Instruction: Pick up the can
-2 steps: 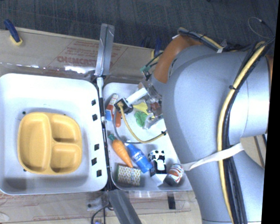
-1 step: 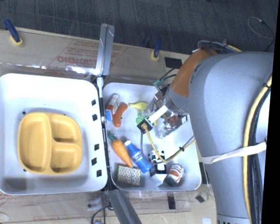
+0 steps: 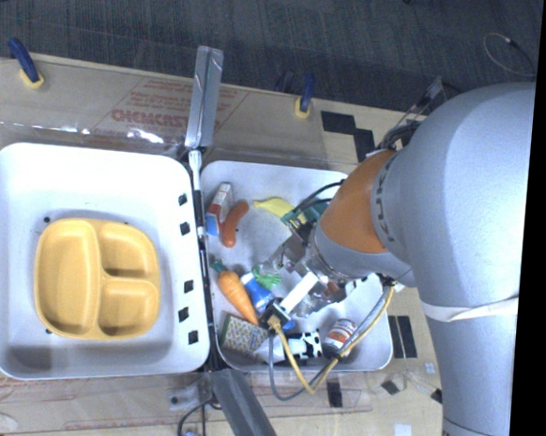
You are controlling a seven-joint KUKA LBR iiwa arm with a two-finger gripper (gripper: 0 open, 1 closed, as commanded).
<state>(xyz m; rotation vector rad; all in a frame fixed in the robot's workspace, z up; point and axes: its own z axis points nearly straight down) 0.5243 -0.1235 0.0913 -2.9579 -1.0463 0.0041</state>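
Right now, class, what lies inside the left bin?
Inside the left bin lies a yellow divided tray, with nothing visible in its compartments. What the tray covers beneath it cannot be seen.

The can (image 3: pixel 340 335) is small, with a silvery top rim and an orange-red and white label (the print too small to read). It sits in the right bin (image 3: pixel 375 357), near that bin's front right corner, tilted with its top toward the back, just right of a black-and-white checked item (image 3: pixel 306 344).
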